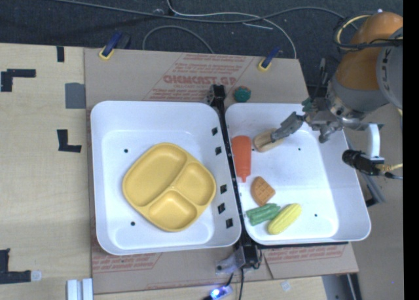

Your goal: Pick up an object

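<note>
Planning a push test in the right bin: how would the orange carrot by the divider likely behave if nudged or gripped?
The carrot looks like stiff moulded toy food, so it probably keeps its shape. Its long, rounded, tapering body may roll sideways or pivot when nudged. The smooth-looking surface could slip between fingers, and lying against the right bin wall leaves little room on that side.

Yellow plate [169, 187], orange carrot [241, 156], yellow corn [285, 218].

A single fixed camera looks down at a slant from above the bench [39, 161], far enough to take in both white bins [105, 181] whole at frame centre, with dark floor across the top.
</note>
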